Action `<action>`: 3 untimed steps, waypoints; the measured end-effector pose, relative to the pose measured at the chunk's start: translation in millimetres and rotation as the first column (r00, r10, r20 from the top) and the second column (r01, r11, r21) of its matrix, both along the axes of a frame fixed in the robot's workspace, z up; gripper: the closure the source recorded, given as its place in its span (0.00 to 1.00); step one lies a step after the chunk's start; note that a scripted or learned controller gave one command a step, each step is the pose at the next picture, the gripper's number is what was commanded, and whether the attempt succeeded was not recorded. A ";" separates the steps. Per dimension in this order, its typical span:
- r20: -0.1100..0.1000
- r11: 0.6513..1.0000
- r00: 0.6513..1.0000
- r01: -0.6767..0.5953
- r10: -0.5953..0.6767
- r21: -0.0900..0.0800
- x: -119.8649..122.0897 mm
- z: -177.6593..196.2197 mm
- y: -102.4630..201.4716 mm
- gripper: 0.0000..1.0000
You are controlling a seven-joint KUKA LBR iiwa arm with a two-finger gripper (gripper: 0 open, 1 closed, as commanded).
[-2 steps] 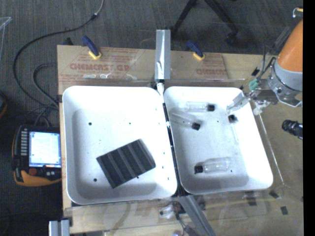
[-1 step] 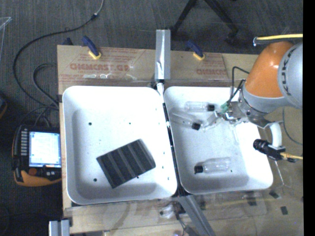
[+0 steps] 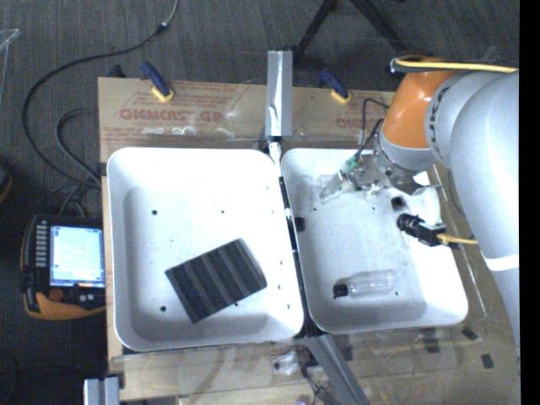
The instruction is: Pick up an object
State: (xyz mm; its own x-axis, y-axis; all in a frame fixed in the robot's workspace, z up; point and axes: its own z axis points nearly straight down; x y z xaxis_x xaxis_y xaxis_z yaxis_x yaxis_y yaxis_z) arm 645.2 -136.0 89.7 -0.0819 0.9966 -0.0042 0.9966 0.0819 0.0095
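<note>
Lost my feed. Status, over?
Gripper low at right bin's far end, fingers unclear. Clear bottle lies near front, untouched. Black ridged block in left bin.

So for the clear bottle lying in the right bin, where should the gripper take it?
Probably from above, across the middle of the clear bottle. It lies on its side, dark cap pointing toward the left bin, so fingers should straddle the round body crosswise, not lengthwise.

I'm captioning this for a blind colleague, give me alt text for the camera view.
A grey robot arm reaches from the right, its gripper over the far end of the right white bin, where a clear plastic bottle lies. A black ribbed block lies in the left white bin.
</note>
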 end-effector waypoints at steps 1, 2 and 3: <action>0.000 0.998 0.998 -0.055 0.055 0.001 -76.6 1.1 19.3 0.00; -0.006 0.994 0.994 -0.105 0.105 0.002 10.0 0.1 -9.5 0.00; -0.028 0.995 0.994 -0.101 0.101 -0.005 19.0 -0.3 8.8 0.00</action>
